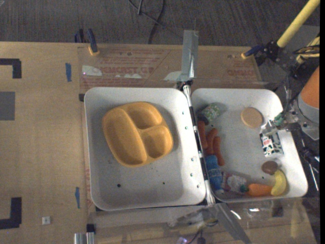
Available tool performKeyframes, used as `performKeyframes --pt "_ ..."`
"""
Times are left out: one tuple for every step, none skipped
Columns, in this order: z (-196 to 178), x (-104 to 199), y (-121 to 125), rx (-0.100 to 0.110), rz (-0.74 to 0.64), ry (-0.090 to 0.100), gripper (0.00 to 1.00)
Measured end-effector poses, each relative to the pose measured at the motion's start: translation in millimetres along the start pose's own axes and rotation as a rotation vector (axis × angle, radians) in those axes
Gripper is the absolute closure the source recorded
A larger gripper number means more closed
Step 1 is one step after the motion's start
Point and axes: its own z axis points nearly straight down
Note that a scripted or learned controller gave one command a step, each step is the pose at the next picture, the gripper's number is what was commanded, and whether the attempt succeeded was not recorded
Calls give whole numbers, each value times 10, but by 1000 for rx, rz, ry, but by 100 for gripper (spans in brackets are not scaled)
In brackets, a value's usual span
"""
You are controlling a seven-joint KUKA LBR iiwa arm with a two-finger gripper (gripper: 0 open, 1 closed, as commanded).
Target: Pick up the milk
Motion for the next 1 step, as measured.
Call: performKeyframes --pt "35 79 8 7 -8 14 0"
